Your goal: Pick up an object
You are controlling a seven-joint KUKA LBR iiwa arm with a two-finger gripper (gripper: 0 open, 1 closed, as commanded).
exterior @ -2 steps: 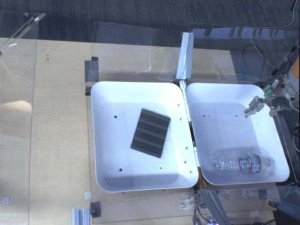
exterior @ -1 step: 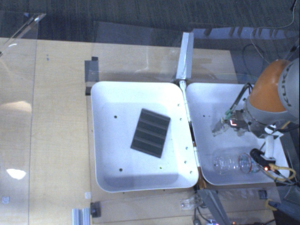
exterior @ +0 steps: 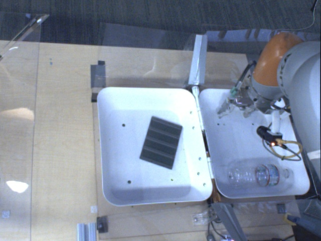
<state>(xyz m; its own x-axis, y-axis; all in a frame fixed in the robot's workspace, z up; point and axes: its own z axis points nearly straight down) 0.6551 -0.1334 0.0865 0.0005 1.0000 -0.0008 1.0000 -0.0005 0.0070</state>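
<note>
On the pale wooden table [exterior: 55, 149], two shallow white bins sit side by side, their inner rims nearly touching. Left bin [exterior: 108, 134]: holds one dark ribbed rectangular pad [exterior: 161, 142], lying flat near the middle and turned at a slant to the bin walls, well clear of every rim. Right bin [exterior: 220, 149]: holds a clear plastic bottle [exterior: 258, 175], lying on its side along the near wall, its length running left to right. A small black part with an orange-lit spot and looped yellowish cable [exterior: 275, 140] shows just above the bottle, on the right half of this bin; whether it rests on the bin floor or hangs from the arm cannot be told. Robot arm [exterior: 301, 79]: grey, with an orange band [exterior: 271, 59] above the wrist, reaching in from the right over the far corner of the right bin. Pincer [exterior: 235, 102]: poised over the far left part of the right bin, close to the wall that divides the two bins, well apart from the bottle and from the ribbed pad. Its metal tips are small and blurred against the white floor, so how far they are spread cannot be told, and nothing can be made out between them. A clear upright sheet [exterior: 20, 114] stands at the table's left side, catching bright reflections. A grey metal post [exterior: 197, 59] rises behind the gap between the bins.
</note>
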